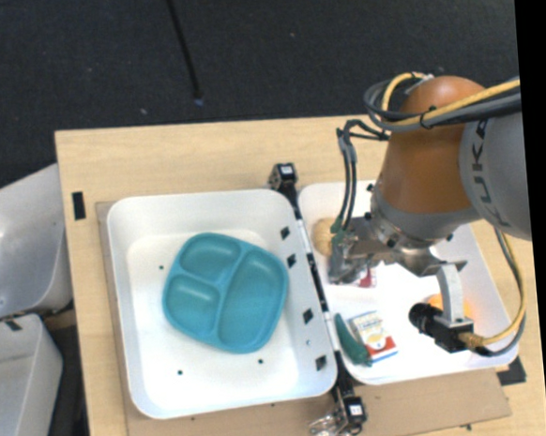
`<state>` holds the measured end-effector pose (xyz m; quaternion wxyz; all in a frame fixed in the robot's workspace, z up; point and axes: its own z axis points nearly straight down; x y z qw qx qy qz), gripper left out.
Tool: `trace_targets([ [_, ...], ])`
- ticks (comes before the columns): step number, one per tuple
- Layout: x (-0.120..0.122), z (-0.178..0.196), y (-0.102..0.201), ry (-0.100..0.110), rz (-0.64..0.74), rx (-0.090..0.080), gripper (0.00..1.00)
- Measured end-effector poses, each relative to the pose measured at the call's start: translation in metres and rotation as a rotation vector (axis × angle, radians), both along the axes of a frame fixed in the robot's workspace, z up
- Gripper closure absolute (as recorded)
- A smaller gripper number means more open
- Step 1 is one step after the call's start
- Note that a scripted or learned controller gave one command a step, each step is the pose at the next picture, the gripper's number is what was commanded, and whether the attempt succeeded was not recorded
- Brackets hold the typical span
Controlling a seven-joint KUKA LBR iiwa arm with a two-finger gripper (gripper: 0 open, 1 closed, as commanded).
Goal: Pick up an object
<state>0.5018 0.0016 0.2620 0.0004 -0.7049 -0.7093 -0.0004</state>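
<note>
the gripper (350, 261) is lowered into the right bin (412, 366) near a small box (371, 332); its grip state cannot be told. a blue plate (225, 291) is held in the left bin (154, 382).

The arm (438, 162) hides much of the right bin (490, 350) and a tan object (322, 237).

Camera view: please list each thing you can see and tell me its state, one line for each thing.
Teal divided plate: lying flat, right side up, in the left bin, compartments bare.
Small printed box: lying flat in the right bin, near its front left corner.
Green object: lying beside the box, against the bin's left wall.
Tan round object: resting in the right bin, partly hidden by the arm.
gripper: lowered into the right bin.
</note>
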Motion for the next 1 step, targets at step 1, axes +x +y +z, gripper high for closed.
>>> trace_targets([
  [1, -0.0004, 0.0017, 0.0511, -0.001, 0.002, 0.001, 1.00],
])
